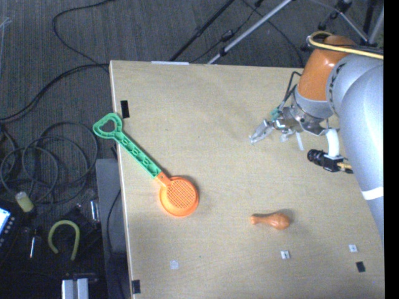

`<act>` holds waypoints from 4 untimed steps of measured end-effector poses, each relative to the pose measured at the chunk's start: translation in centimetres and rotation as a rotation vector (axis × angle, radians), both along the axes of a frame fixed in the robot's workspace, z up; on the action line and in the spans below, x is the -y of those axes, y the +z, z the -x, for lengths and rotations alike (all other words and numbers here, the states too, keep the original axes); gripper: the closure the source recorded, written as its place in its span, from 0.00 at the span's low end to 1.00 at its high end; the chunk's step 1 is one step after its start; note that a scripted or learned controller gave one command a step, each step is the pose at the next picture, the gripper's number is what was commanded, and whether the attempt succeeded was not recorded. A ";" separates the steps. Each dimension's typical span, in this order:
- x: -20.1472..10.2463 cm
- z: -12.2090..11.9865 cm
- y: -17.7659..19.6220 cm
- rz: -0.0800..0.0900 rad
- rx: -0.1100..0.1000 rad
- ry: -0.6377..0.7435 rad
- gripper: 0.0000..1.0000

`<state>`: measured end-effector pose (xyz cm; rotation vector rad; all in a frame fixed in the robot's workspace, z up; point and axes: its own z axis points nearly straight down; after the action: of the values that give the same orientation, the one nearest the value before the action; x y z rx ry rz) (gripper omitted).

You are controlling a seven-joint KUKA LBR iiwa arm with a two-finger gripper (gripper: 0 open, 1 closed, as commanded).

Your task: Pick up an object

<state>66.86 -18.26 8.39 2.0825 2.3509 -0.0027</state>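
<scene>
On the tan bench top [206, 98] lies a toy sieve [177, 196] with an orange mesh head and a long green handle [132, 148] that runs up to the left. A small orange drumstick-shaped toy [272, 220] rests lower right of the middle. My gripper [264, 131] hangs at the right side of the bench, fingers pointing left. It is open with nothing between them. It is well above the drumstick toy in the view and far right of the sieve.
The grey arm with its orange band [321, 73] covers the right edge of the bench. Cables [43, 161] and a stand's legs [262, 17] lie on the dark floor to the left and behind. Small black and white markers [285, 254] dot the surface.
</scene>
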 end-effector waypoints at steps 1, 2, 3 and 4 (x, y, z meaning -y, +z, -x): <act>-6.9 0.0 0.0 -0.002 0.000 0.447 0.00; -4.5 0.0 0.0 -0.002 0.001 0.202 0.00; -4.6 0.0 0.9 0.000 0.001 0.204 1.00; -4.6 0.0 0.9 0.000 0.001 0.204 0.00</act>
<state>66.87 -13.70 9.31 1.8325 2.5498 -0.0020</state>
